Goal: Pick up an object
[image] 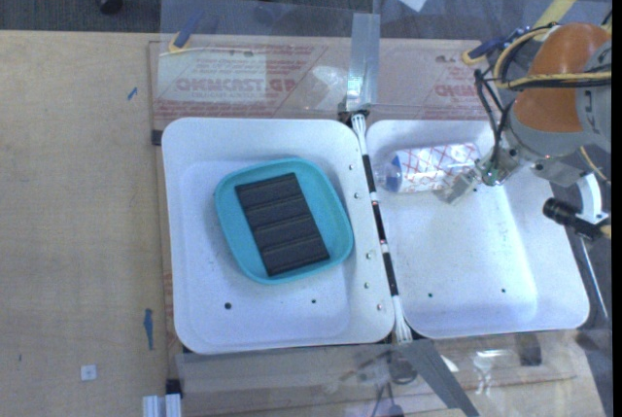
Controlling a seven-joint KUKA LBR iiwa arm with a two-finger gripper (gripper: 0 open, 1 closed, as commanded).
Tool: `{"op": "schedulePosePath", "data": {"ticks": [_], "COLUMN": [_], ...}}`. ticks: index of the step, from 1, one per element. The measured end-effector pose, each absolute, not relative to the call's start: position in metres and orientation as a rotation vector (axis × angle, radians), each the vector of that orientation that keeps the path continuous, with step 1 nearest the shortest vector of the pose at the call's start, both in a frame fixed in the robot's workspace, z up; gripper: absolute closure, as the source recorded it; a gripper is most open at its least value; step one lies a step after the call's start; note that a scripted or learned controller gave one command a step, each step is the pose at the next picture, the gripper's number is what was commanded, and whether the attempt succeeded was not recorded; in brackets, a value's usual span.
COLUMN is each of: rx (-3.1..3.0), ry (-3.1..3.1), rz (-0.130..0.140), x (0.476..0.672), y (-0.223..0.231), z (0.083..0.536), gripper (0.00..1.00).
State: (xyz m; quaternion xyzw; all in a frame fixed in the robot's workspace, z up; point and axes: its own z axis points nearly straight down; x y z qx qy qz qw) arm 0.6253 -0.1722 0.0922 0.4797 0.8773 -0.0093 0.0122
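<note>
2 white bins [194, 308], teal plate [228, 211] in left bin, dark grey ribbed block [282, 223] on it, clear bottle [432, 167] with red-and-white patterned label and blue cap in right bin, grey arm [573, 104] with orange band, tan wooden bench [68, 211]

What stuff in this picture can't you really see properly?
- Gripper, camera view: too small and blurred to tell whether the fingers are open, or touching the clear bottle.
- Bottle label: red pattern too blurred to read.
- Arm: cut off by the right edge.
- Teal tray: the dark ridged block hides its middle.
</note>
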Motion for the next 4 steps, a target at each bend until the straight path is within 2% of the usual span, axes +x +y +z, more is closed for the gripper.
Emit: {"op": "schedulePosePath", "data": {"ticks": [1, 2, 3, 4], "rx": [1.73, 1.787, 1.919, 1.885], "ry": [2.597, 2.564, 2.474, 2.492], "rz": [-0.039, -0.059, -0.036, -0.045], "x": [0.588, 0.597, 0.59, 0.598], "y": [-0.157, -0.147, -0.142, -0.141], "z": [0.091, 0.109, 0.131, 0.141], "gripper": [1.0, 1.0, 1.0, 1.0]}}
